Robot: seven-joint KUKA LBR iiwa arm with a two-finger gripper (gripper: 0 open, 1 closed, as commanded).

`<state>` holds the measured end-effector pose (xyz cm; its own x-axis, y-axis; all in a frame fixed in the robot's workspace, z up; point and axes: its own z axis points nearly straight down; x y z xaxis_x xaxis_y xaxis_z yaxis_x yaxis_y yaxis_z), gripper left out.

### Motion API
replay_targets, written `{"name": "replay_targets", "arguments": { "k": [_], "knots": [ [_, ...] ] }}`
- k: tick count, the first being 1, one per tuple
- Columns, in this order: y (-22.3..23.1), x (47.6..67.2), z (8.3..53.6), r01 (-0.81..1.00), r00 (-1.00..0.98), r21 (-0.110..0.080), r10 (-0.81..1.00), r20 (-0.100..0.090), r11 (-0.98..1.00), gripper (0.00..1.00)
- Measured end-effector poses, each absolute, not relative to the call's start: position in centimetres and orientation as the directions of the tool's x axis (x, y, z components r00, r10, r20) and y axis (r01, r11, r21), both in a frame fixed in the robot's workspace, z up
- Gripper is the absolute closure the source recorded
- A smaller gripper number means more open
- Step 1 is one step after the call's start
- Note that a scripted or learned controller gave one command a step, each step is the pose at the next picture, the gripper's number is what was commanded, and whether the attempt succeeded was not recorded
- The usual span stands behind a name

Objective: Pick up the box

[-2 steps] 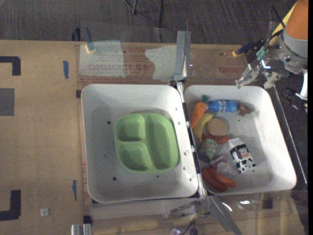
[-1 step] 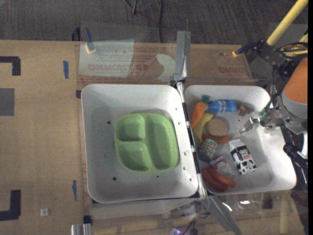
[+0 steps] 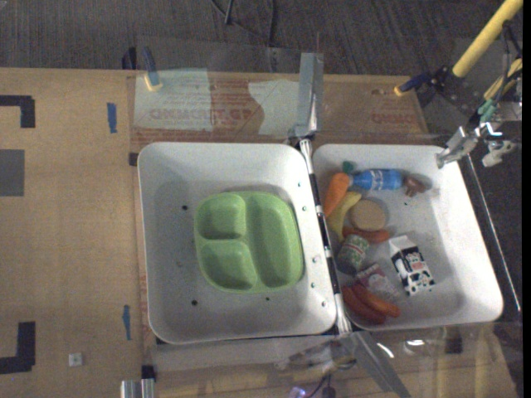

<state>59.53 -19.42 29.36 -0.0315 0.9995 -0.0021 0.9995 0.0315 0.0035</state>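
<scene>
The box (image 3: pixel 412 269) is a small white carton with black and blue print. It lies on its side in the right bin (image 3: pixel 477 247), a little right of that bin's middle. Its left end is close to a clear-wrapped item (image 3: pixel 380 279), while bare white floor shows on its right and far sides.
Left of the box the right bin holds a can (image 3: pixel 354 252), red sausages (image 3: pixel 370 303), a round brown disc (image 3: pixel 367 215), a banana (image 3: pixel 343 212), a carrot (image 3: pixel 335 191) and a blue bottle (image 3: pixel 376 179). A green divided plate (image 3: pixel 249 241) sits in the left bin (image 3: pixel 166 247).
</scene>
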Motion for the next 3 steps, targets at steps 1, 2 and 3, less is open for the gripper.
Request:
{"name": "replay_targets", "arguments": {
  "k": [1,2,3],
  "knots": [
    [-21.6,60.3,27.5,0.956,0.293,0.003,0.956,-0.002,-0.293,0.0],
    [-20.4,60.6,13.9,0.939,0.343,-0.001,0.939,0.0,-0.343,0.0],
    [-20.4,60.7,14.9,0.94,0.341,0.001,0.94,-0.001,-0.341,1.0]
  ]
}}
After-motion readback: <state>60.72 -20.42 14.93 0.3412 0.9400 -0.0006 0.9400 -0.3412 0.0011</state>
